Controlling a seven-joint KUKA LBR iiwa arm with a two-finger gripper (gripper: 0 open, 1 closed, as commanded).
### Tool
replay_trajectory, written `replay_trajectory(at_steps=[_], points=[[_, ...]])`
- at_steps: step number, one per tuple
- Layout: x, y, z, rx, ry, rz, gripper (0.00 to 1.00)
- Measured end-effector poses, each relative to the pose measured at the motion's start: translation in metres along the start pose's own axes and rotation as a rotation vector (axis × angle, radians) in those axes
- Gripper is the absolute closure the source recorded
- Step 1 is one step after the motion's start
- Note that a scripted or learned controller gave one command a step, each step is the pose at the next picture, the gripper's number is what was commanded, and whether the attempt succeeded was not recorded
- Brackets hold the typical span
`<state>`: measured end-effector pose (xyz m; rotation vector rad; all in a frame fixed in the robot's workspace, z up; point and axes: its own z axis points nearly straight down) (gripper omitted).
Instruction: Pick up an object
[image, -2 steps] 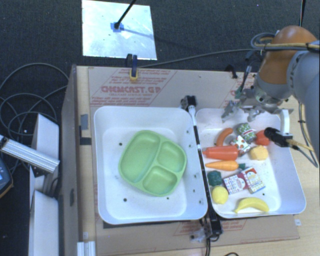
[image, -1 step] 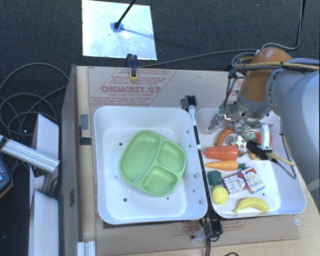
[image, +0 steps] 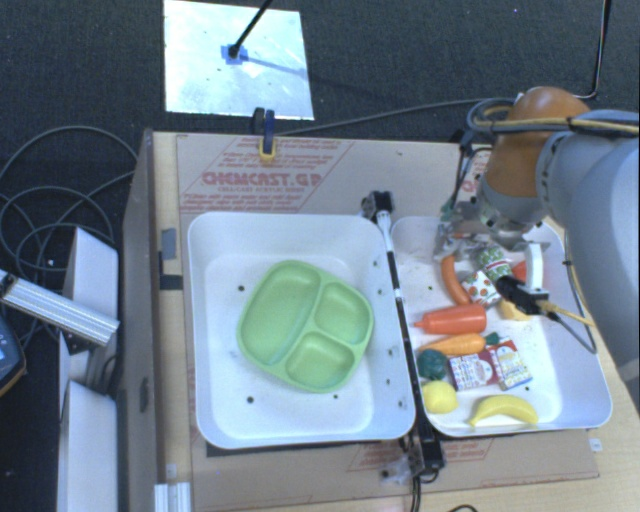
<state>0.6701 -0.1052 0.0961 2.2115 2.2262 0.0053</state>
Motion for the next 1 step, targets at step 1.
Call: replay_trajectory(at_steps=[1], points=[[0.0428,-0.0582,-0.0953,0.0,0.001,0.002,1.0]])
